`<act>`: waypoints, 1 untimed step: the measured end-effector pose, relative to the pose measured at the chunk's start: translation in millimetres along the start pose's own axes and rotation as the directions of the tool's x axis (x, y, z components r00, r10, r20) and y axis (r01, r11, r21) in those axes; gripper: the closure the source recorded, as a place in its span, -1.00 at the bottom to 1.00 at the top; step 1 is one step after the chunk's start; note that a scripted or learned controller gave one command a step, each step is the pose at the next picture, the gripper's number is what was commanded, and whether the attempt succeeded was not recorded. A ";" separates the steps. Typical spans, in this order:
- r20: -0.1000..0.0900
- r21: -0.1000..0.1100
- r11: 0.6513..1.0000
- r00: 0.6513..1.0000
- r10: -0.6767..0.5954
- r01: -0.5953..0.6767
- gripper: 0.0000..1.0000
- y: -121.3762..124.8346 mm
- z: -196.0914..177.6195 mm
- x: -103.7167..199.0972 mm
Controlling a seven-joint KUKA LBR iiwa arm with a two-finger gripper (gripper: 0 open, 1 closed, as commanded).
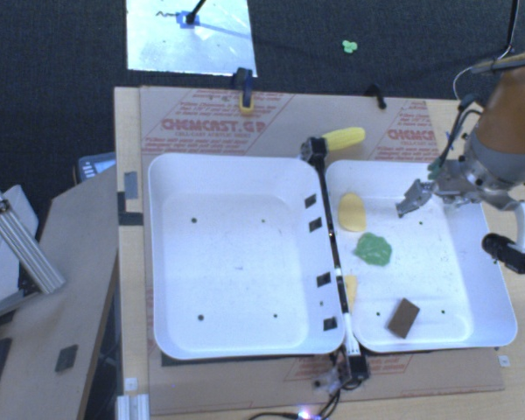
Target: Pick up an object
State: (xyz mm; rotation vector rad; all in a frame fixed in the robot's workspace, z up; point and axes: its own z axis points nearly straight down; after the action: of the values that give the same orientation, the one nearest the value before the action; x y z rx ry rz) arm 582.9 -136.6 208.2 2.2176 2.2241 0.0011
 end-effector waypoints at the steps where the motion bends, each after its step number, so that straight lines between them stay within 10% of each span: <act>1: 0.001 -0.003 1.000 1.000 -0.002 0.002 1.00 1.0 -11.2 0.0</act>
State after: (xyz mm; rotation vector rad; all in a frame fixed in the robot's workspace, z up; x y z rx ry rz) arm 583.9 -136.6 219.4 2.2131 2.2246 0.0043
